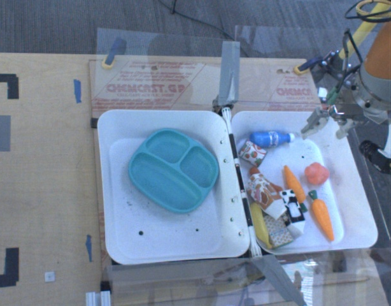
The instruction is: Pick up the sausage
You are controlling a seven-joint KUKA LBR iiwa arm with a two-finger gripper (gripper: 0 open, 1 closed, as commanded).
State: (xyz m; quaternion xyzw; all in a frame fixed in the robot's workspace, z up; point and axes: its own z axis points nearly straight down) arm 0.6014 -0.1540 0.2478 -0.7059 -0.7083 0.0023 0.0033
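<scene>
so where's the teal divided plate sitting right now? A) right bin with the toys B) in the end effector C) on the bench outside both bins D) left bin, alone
D: the teal divided plate lies flat in the left bin, while the carrots, bottle and other toys are all in the right bin, and the end effector hovers over the right bin's upper edge.
</scene>
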